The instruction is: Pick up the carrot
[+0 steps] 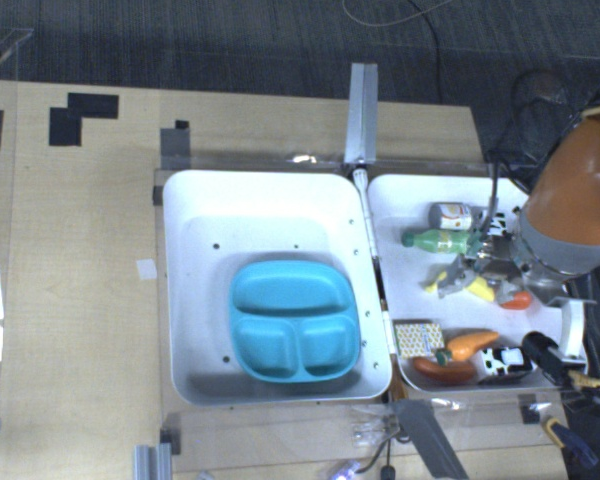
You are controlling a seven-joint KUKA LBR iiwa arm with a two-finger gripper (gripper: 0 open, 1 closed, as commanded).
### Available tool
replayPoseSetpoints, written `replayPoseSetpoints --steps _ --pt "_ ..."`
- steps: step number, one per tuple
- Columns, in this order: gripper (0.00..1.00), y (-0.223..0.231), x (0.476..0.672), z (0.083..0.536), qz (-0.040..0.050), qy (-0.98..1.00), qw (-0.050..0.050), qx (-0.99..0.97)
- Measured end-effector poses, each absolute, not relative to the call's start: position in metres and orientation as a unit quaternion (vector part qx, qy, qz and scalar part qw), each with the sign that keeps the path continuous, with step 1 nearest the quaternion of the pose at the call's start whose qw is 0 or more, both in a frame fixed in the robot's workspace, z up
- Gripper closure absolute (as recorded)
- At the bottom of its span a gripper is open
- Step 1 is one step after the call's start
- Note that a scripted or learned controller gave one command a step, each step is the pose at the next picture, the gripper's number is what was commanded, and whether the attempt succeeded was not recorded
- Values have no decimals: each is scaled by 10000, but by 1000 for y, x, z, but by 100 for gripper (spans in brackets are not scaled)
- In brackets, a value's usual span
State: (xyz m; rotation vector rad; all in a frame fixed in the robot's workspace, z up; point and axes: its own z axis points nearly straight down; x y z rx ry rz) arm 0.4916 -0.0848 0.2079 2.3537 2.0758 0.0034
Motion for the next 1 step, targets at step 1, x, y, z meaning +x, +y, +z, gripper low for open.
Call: replayPoseSetpoints --steps 1 --pt "0 -108 493 104 50 7719 84 6357"
